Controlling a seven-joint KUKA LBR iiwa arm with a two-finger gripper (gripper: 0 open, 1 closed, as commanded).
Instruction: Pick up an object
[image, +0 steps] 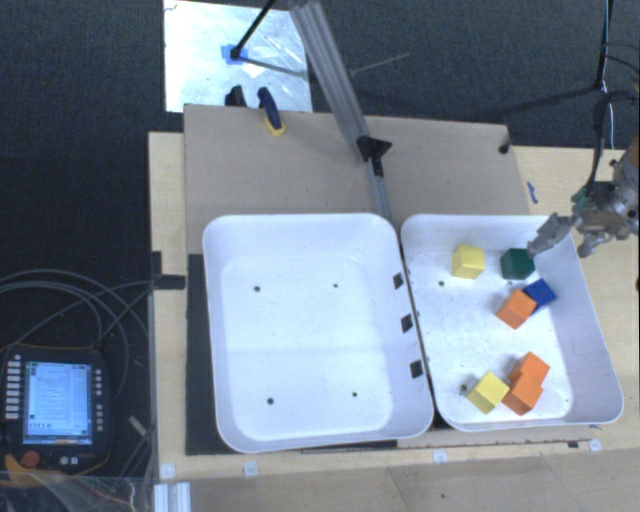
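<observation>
Jaws, seen spread and empty at the gripper (563, 238), are poised just right of the green cube (516, 263), with the blue cube (539, 292) just below, where a crowded closure could be deflected.

Robotics lab cell. Evidence: two white bins (310, 330) on a bench w/ cardboard backing; teach pendant (50, 405) w/ lit screen and loose cables on dark carpet, left of bins; camera pole (335, 80) behind bins.
</observation>
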